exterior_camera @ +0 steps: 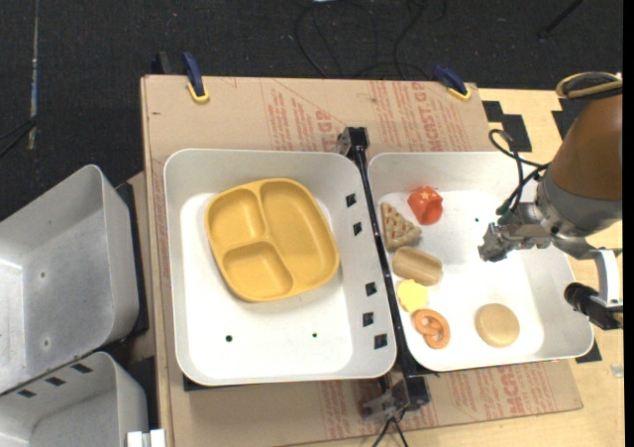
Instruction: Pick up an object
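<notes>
gripper [492,245] over right white bin [555,336], grip state cannot be told | nearest: red pepper piece [425,203], tan bread roll [416,264] | risk: descent lands on bare floor between items, closing on nothing

Overhead, slanted; both bins [188,267] visible

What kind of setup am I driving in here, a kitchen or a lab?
Most likely a robotics lab, not a kitchen: two white bins sit on a cardboard sheet clamped to the bench, loose cables trail over dark carpet, and the food items look like toys, such as the red pepper.
</notes>
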Controlling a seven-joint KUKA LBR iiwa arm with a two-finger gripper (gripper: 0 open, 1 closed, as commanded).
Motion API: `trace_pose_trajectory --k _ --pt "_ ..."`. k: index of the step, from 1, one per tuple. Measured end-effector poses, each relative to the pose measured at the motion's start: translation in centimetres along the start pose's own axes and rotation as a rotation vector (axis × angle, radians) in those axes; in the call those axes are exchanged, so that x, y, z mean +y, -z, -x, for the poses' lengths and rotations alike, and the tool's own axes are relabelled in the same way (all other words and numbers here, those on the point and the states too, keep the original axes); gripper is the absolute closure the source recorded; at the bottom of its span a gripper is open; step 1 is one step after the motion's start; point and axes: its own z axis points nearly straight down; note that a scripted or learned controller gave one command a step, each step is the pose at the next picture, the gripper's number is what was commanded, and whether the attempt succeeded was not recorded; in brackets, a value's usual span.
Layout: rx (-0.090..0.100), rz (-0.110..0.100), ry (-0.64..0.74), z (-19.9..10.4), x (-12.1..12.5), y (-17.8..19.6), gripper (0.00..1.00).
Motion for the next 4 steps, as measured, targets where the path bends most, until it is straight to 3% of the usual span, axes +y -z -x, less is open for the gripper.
trace_pose_trajectory --k 2,4 --pt "-0.001 0.001 0.002 0.3 1.3 9.4 1.0" --pt "0.004 -0.006 0.007 -10.6 3.2 7.2 1.0"
